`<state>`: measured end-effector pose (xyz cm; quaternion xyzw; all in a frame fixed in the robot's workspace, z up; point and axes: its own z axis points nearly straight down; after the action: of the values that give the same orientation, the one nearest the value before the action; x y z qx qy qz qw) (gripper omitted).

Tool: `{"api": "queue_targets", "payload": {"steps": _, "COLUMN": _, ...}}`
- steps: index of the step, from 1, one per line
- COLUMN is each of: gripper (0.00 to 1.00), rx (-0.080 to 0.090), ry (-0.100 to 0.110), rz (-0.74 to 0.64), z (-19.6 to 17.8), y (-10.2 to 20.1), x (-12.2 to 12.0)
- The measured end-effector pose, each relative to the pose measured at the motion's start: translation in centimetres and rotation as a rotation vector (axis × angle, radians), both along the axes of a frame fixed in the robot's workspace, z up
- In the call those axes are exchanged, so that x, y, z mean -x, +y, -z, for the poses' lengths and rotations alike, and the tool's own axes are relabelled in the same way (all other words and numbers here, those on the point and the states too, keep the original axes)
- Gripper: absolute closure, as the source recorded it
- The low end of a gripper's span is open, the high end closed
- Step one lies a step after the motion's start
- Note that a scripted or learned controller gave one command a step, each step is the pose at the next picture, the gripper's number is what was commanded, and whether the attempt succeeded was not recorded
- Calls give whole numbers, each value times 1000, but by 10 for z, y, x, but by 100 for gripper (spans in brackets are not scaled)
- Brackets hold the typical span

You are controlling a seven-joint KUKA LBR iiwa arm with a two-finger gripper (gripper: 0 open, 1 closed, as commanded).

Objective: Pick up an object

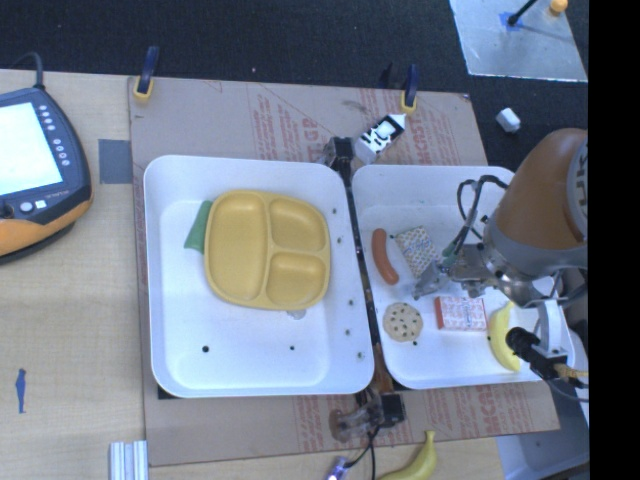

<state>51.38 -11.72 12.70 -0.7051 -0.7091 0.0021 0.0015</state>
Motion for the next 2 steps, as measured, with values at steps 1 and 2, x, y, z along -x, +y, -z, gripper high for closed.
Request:
{"api": "queue_targets", "payload": {"steps": 1, "gripper": 0, "rx": -2, "ry": -3, "rz": 2, "z": -65, "y": 48, "x": -66}}
{"api": "queue_targets", "payload": {"steps": 2, "gripper": 0, "rx": -2, "ry": -4, "rz": 2, "z": -65, "y": 73, "x": -74}}
